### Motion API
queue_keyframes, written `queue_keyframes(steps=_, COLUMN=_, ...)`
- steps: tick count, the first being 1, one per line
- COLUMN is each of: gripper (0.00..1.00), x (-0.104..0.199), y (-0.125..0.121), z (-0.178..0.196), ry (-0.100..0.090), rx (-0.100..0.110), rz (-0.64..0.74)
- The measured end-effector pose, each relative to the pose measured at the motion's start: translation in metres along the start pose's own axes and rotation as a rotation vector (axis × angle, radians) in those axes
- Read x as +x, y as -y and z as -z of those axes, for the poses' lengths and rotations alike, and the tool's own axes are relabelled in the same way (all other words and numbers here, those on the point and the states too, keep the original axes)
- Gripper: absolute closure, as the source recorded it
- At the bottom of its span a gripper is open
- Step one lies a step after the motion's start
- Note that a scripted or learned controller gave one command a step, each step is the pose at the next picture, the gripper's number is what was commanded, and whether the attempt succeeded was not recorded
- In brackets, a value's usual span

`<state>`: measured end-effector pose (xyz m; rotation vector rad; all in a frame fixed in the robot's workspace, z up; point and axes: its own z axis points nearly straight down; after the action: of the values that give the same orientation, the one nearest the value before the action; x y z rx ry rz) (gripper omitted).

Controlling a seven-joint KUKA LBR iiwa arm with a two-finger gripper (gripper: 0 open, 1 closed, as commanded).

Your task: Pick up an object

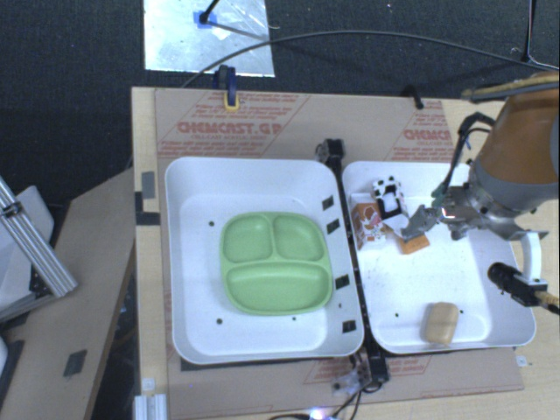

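Arm hovering over the clutter in the right bin, nothing grabbed yet.

The gripper (418,226) is reaching in from the right of the frame, sitting low over an orange block (415,243) in the upper middle of the right bin (507,331); can't tell how it's set. Just left of it a black-and-white toy (388,197) and a printed packet (367,221) are crowding in, so I'm guessing it could nudge them or pinch two things at once. A tan lump (440,323) is lying alone lower down. A green divided plate (276,262) is sitting in the left bin (188,322).
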<state>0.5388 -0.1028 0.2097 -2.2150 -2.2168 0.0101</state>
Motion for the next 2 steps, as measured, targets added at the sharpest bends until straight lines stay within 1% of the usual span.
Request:
queue_keyframes(steps=1, gripper=0.00, x=0.000, y=-0.002, z=0.005, ry=0.001, rx=-0.011, rz=0.002)
queue_keyframes(steps=2, gripper=0.00, x=-0.003, y=-0.002, z=-0.057, ry=0.000, rx=-0.007, rz=0.000)
